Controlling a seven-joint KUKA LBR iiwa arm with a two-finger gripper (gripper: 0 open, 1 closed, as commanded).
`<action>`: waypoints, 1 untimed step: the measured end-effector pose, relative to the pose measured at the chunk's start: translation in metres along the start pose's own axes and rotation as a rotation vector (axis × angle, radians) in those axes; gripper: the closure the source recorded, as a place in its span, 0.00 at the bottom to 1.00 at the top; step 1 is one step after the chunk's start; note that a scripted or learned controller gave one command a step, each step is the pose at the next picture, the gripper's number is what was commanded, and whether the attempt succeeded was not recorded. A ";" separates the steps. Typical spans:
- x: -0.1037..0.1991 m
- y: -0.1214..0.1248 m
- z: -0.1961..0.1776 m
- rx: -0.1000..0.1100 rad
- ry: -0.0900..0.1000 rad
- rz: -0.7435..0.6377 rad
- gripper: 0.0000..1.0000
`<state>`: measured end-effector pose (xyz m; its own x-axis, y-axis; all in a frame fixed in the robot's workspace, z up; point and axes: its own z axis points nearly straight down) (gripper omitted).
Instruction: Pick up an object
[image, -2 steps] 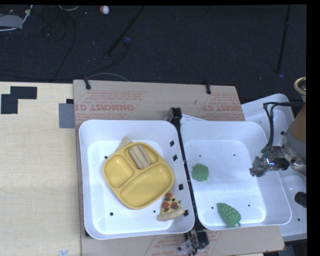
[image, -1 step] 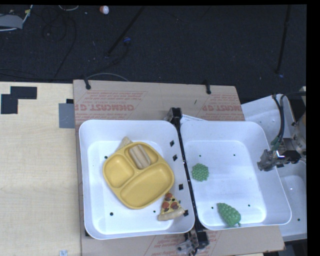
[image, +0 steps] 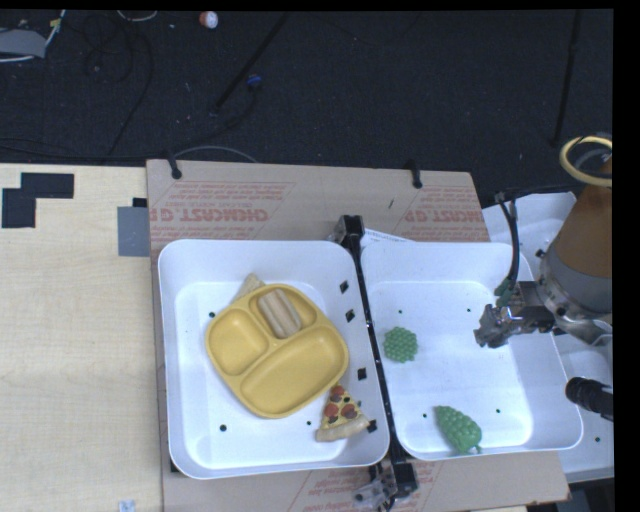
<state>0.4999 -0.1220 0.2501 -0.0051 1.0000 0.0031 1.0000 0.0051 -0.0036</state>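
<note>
Camera view showed the tool at the right bin's right wall, low over the white floor; whether it was spread or pressed together could not be told, and nothing was seen in it. Round green bumpy plastic ball lay near that bin's left wall, well apart from the tool. Elongated green bumpy plastic cluster lay near the front wall. Left bin held a yellow compartmented plastic plate bearing a tan sausage-shaped piece, with a toy pizza slice just beside the plate's front edge.
</note>
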 end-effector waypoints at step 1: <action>0.053 0.003 -0.006 -0.001 0.000 0.000 1.00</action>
<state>0.5024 -0.0688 0.2559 -0.0056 1.0000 0.0031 1.0000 0.0056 -0.0030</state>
